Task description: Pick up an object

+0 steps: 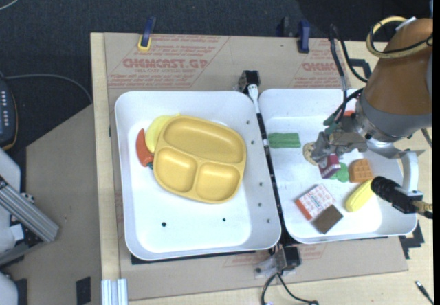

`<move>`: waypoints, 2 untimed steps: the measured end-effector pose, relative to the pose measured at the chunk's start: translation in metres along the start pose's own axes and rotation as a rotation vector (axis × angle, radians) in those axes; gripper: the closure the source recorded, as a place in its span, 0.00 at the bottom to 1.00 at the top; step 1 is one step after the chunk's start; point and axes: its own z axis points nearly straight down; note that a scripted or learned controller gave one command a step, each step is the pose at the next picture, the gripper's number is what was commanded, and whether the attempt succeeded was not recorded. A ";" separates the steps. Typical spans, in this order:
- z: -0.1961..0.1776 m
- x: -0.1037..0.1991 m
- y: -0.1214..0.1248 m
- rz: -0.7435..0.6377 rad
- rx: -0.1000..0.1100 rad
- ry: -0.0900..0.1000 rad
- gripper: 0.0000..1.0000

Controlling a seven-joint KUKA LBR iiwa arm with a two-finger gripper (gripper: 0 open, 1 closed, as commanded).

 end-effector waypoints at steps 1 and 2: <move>-0.010 0.036 -0.035 0.001 -0.001 0.000 1.00; -0.017 0.031 -0.030 0.005 -0.005 -0.003 1.00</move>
